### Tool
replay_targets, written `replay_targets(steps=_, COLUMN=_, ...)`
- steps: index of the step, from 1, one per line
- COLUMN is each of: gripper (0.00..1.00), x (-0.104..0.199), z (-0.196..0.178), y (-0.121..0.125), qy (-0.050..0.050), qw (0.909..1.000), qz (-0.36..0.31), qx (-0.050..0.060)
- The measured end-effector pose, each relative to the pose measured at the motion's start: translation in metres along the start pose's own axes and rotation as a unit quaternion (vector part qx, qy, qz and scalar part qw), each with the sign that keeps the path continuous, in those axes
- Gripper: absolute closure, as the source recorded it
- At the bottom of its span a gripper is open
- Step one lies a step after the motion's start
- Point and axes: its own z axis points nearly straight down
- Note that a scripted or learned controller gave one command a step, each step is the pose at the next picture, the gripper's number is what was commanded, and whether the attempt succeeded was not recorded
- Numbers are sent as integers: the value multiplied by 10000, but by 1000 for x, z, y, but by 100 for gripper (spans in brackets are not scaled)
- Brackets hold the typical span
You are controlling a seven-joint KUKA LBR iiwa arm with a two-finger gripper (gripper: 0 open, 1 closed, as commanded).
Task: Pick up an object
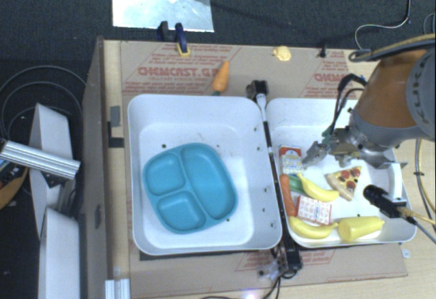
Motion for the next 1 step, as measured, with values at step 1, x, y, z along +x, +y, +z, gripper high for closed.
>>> replay_targets(steps=1, gripper=0, x=7, z=71, y=-26, qy=-70, qw=9999, qz=68, qx=-108)
